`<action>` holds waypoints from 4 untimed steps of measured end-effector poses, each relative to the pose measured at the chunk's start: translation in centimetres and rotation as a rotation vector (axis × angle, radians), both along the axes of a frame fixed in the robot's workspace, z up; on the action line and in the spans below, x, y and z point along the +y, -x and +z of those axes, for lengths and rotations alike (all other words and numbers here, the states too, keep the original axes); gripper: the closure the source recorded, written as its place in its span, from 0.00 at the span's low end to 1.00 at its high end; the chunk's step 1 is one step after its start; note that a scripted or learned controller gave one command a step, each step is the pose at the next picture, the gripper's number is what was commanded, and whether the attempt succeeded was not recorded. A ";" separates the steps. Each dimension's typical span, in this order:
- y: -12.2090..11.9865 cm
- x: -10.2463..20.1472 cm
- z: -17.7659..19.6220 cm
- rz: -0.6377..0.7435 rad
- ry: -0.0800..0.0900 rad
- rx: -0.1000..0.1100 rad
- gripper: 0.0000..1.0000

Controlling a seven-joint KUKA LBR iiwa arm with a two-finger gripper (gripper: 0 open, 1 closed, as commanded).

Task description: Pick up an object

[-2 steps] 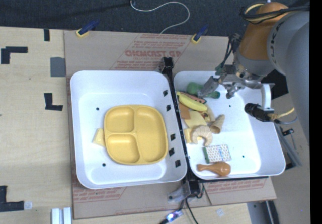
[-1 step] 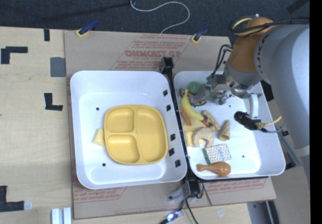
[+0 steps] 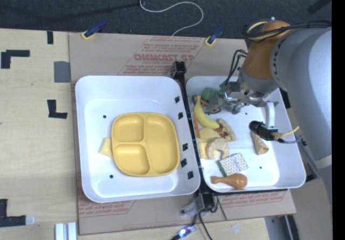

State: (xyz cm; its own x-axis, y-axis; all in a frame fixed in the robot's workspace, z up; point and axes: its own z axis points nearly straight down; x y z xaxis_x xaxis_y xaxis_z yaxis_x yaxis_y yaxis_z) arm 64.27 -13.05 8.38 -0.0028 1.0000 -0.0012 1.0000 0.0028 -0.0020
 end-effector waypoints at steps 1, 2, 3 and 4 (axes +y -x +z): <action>0.0 0.1 1.0 0.001 0.000 0.001 1.00; 0.9 0.0 5.9 -0.002 -0.001 -0.004 1.00; -0.1 -0.5 11.1 -0.002 -0.001 -0.006 1.00; -0.2 -0.5 14.2 -0.001 -0.001 -0.004 1.00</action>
